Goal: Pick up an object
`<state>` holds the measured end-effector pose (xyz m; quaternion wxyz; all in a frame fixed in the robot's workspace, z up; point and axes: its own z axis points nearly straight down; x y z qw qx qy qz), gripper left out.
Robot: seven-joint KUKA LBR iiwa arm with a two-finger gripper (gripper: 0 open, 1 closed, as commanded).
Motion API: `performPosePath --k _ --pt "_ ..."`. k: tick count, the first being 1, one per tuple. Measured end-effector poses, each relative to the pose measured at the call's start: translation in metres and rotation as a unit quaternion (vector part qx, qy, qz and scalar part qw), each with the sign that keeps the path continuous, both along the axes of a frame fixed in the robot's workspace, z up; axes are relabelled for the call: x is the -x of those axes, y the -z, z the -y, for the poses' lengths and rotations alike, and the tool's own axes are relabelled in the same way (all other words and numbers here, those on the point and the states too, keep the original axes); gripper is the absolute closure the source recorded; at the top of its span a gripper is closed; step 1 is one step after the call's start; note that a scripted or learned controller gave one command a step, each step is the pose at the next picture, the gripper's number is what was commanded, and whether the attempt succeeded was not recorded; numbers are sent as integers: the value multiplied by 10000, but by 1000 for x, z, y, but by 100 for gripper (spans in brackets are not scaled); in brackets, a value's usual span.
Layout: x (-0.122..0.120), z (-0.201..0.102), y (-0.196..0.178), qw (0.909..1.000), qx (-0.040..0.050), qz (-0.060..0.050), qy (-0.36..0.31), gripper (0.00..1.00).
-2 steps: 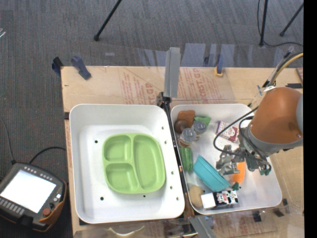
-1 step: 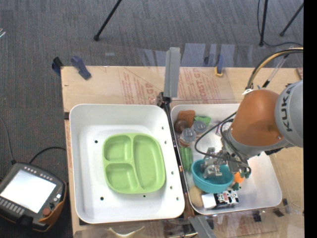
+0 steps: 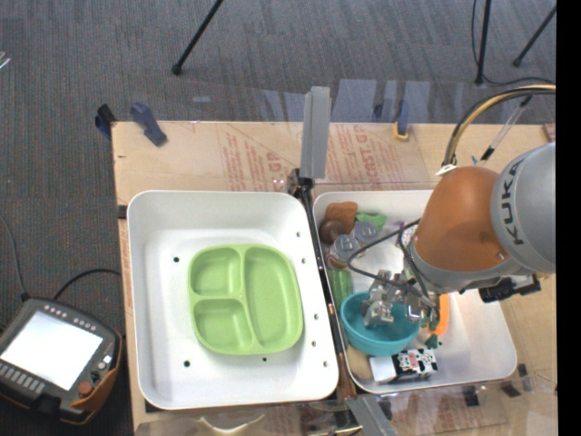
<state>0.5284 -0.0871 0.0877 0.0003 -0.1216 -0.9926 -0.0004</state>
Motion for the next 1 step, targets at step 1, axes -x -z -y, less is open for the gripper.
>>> performPosePath --k 1 --pt "-44 1 -1 9901 3 11 1403 100"
